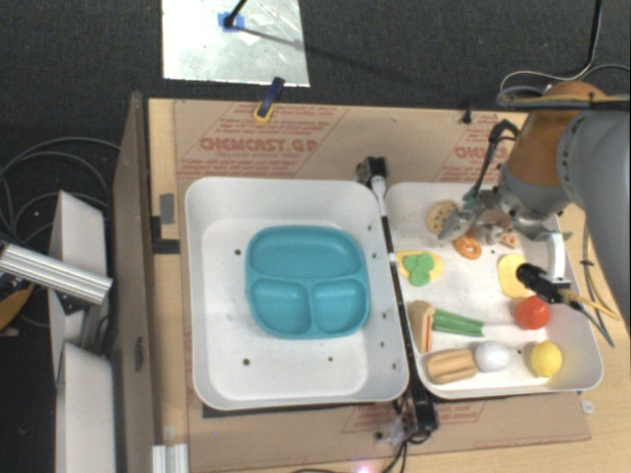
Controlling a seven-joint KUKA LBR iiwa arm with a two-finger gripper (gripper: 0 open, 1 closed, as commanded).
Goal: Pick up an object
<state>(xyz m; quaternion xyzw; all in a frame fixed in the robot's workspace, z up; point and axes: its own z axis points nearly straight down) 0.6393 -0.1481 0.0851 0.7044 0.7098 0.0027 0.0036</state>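
Two white bins [212, 363] sit on brown board [296, 141]; hand [463, 220] grip unclear.

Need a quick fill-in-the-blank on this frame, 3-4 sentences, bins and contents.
1. The blue divided tray sits in the ____ bin as the camera sees it.
2. The tray has ____ compartments.
3. The gripper hovers over the ____ bin as the camera sees it, near the cookie.
4. The round red tomato lies beside a ____ lemon.

Missing words: left; three; right; yellow
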